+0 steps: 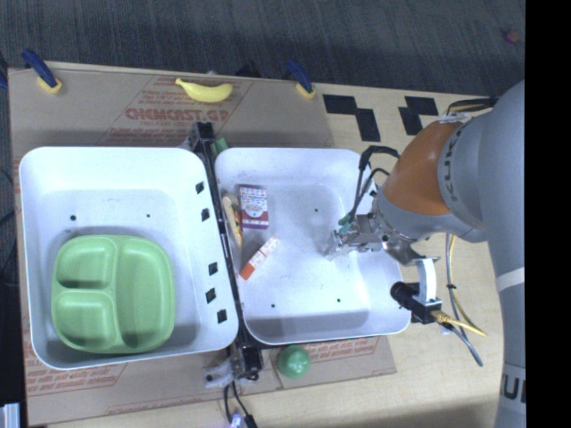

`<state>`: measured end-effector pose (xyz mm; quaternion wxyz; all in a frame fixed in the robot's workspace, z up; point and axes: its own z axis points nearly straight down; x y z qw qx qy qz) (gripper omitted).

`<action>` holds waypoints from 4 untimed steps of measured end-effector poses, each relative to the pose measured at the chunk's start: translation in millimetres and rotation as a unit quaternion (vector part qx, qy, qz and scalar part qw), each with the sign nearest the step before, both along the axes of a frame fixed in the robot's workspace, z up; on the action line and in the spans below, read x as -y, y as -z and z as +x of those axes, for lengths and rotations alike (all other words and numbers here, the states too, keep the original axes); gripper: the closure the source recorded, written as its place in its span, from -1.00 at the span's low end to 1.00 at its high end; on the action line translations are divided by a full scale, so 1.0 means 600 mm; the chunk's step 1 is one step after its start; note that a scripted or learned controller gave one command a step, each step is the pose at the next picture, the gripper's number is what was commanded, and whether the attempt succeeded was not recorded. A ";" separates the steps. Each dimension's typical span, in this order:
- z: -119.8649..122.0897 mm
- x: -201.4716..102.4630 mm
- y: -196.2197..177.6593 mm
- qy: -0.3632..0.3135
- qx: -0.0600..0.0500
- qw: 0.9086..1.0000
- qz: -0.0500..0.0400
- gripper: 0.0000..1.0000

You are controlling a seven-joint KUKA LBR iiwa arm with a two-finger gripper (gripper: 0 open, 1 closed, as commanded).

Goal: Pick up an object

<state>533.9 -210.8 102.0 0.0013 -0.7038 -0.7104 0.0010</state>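
Two fingers at the end of the arm, the jaws (pixel 343 239), hang low over the right side of the right bin (pixel 294 163), but the wrist hardware covers them from above, so I cannot tell whether they stand apart or together, and nothing shows between them. The grey arm (pixel 500 168) with its orange band (pixel 428 176) reaches in from the right edge of the table (pixel 357 364).

Nearest the jaws, well to their left on the bin floor, lies a small orange and white tube (pixel 257 259), set at a slant. Above it sits a little red and white box (pixel 253 207), flat on its back, and a pale stick-like thing (pixel 234 221) rests along the bin's left wall.

Either would do for the task. My guess is that the box is light and stiff (thin card, probably), best pinched across its short sides; the tube looks light and rounded, likely to roll, so taking it across its middle seems wisest.

Further out, the left bin (pixel 36 185) holds a green divided tray (pixel 113 291). A yellow banana (pixel 204 88) lies beyond the bins and a green ball (pixel 293 361) in front of them.
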 end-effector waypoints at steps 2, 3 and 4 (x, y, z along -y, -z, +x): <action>-0.095 0.001 -0.125 0.003 0.002 1.000 0.000 1.00; -0.094 -0.072 -0.183 0.001 0.002 1.000 0.000 1.00; -0.094 -0.118 -0.191 0.000 0.001 1.000 0.000 1.00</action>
